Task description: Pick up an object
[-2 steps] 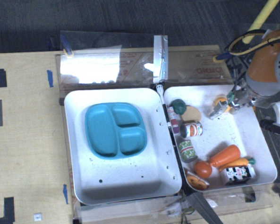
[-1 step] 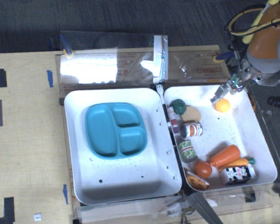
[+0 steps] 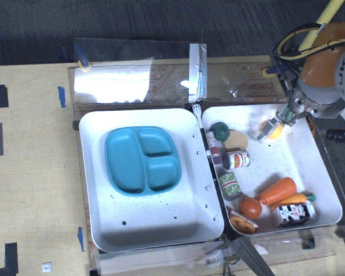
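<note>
Over the right bin's (image 3: pixel 330 183) one-o'clock corner, the gripper (image 3: pixel 275 127) hangs with a small yellow object (image 3: pixel 275 133) at its tips; whether the fingers are spread or closed on it cannot be told. From there the arm (image 3: pixel 322 67) runs up toward one o'clock. Along the bin's nine-o'clock wall lie a dark green ball (image 3: pixel 220 130), a tan piece (image 3: pixel 237 139) just beside it, a red-labelled can (image 3: pixel 238 159) and a green-labelled can (image 3: pixel 229 185). Toward five o'clock sit a large carrot (image 3: pixel 276 191), a tomato (image 3: pixel 251 208) and a black-and-white carton (image 3: pixel 293 214). At nine o'clock, the left bin (image 3: pixel 101 214) holds a blue divided tray (image 3: pixel 142 159).
</note>
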`<state>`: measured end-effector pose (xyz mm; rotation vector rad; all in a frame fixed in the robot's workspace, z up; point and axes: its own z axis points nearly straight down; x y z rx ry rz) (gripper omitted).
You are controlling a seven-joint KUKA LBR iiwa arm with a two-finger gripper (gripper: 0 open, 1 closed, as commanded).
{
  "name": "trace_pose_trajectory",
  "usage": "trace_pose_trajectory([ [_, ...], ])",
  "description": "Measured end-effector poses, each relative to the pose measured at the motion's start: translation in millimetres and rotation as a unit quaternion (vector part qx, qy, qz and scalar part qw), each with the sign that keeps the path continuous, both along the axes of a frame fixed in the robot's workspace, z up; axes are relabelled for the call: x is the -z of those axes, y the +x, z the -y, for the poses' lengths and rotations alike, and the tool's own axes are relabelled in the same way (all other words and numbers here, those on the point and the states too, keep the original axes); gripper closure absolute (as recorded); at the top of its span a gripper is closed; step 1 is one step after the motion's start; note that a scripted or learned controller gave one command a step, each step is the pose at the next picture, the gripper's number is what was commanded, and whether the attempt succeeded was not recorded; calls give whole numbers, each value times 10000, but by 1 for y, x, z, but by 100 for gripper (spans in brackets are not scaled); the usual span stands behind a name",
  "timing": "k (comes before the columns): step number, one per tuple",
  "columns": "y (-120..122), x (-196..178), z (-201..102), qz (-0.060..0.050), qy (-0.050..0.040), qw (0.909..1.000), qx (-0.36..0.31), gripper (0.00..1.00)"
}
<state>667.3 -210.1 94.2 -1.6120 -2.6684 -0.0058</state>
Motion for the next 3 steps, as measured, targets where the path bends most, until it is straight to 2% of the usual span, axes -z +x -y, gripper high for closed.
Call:
trace_pose_trajectory([
  [1, -71, 7, 8, 104, -46, 9999, -76, 0],
  [2, -4, 9, -44, 43, -98, 9996, -276, 0],
  [3, 0, -5, -46, 115, -101, 9995, -289, 100],
])
